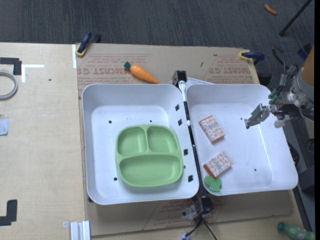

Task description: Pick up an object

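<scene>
Right now the gripper (pixel 255 117) hangs at the right of the frame, over the bare upper-right part of the right bin (pixel 260 179), with its 2 fingers seemingly a little apart and nothing between them, though they are small and hard to read. The step in hand looks like the approach, so the job is to choose 1 target and line up before descending. The nearest candidate is the upper box (pixel 211 129), lying flat in the upper left of that bin; the lower box (pixel 217 164) sits below it, well apart, with a green lid (pixel 213 185) just beside its lower-left corner near the bin's front wall. The upper box's long axis runs from upper left to lower right of the frame; the lower box's runs from lower left to upper right. To do this well, I would move the gripper left until it is centred over the upper box, turn the wrist so the fingers close across the short side, and descend straight.
</scene>
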Controlling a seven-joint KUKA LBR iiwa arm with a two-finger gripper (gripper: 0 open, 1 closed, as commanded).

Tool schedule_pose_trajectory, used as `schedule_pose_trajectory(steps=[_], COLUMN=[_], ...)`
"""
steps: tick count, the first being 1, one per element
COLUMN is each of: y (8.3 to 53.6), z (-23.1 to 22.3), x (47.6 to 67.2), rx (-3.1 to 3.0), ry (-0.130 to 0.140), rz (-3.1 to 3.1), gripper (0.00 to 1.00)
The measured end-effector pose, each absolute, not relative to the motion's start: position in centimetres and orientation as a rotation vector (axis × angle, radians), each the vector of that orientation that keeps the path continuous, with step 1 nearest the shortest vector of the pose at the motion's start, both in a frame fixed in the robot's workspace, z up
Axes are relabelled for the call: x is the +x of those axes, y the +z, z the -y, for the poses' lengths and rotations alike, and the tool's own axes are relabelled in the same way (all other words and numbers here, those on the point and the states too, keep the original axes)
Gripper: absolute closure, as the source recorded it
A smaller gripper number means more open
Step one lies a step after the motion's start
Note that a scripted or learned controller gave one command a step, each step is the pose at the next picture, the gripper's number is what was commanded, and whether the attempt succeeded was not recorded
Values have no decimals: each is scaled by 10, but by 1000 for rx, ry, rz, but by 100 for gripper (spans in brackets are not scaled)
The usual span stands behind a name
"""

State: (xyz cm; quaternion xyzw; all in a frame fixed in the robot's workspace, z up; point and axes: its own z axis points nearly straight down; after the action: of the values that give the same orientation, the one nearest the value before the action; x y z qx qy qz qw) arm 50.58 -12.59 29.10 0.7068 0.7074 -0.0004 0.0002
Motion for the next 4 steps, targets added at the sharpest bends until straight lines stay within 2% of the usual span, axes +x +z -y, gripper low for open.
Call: schedule_pose_trajectory(steps=[1,2,3,4], y=[195,192,193,94], z=[47,33,36,106], x=[527,574,550,561], rx=[2015,1754,1244,1438], ry=[-1,0,1,0], rz=[-2411,-2605,-2883,-2793], gripper=[0,0,0,0])
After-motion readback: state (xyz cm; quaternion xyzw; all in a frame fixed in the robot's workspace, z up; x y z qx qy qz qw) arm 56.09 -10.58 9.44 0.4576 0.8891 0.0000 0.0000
